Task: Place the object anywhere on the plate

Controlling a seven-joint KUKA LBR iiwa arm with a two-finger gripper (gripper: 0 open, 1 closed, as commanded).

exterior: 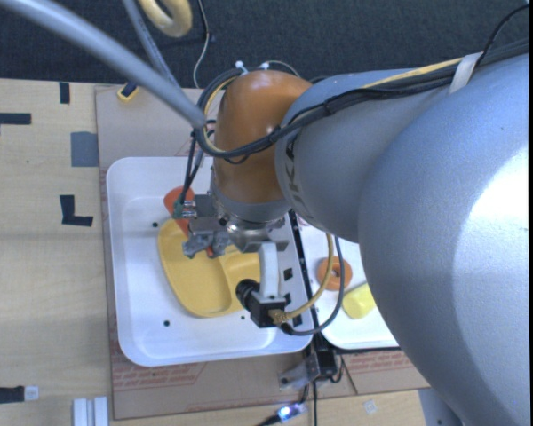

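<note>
A yellow plate [195, 282] lies in the left white bin [133, 238], toward its middle. My gripper [201, 240] hangs low over the plate's far edge, under the orange wrist band. An orange object [172, 201] peeks out just beyond the gripper, at the plate's far-left rim, mostly hidden by the wrist. A small orange patch shows right beside the gripper's tip, and I cannot tell whether it is held.
The big grey arm covers most of the right bin [373, 335]. In the strip that shows, an orange piece [337, 274] and a yellow piece [359, 302] lie near the bin's left side. Cables hang off the wrist over the left bin's near right corner.
</note>
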